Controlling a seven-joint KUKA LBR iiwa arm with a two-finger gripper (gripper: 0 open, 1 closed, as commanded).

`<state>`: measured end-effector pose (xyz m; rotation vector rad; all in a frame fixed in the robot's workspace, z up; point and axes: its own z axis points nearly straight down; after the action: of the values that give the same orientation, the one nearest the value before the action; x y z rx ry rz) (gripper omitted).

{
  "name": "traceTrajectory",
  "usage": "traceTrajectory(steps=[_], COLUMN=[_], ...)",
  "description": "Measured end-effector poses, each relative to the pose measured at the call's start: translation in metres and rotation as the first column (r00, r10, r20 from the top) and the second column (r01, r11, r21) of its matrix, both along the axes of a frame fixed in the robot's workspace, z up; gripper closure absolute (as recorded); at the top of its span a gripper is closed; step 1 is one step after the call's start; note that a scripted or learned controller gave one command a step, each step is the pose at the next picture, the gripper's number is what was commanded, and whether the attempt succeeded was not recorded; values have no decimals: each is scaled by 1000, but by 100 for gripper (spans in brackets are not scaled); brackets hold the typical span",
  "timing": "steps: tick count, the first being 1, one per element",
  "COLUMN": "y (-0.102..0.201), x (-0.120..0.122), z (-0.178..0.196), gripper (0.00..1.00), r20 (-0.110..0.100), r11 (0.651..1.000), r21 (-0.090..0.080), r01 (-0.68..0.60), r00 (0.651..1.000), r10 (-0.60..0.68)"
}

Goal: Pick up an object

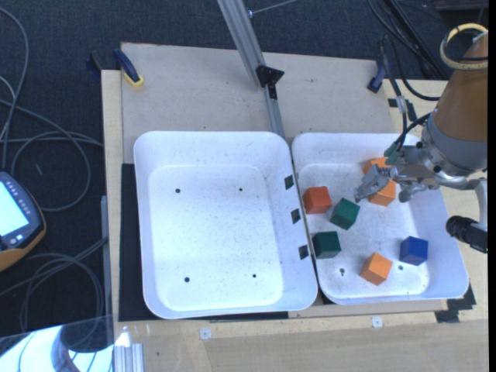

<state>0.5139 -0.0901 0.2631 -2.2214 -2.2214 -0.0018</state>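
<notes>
My gripper (386, 187) hangs over the upper part of the right bin (438, 289). It is open, with one finger on each side of an orange block (382, 196). That block rests between the fingers, and I cannot tell if they touch it. A bit of orange (375, 164) shows just behind the gripper. Left of it lie another orange block (316, 200) and a green block (344, 213). A dark green block (326, 244), a third orange block (377, 268) and a blue block (414, 250) sit nearer the front.
The left bin (155, 161) stands beside the right one, with small black clips along the shared rim (297, 215). A slanted metal rail (246, 37) crosses the bench behind the bins. Cables lie on the floor at left.
</notes>
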Motion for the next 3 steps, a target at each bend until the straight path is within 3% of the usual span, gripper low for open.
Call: traceTrajectory(steps=[1,2,3], y=[-12,-12,-12], x=[36,37,38], z=[-135,-130,-119], gripper=[0,0,100], r20=[-10,-2,1], r11=[1000,1000,1000], r21=[1,0,0], r01=[0,1,0], r00=[1000,1000,1000], r10=[0,-1,0])
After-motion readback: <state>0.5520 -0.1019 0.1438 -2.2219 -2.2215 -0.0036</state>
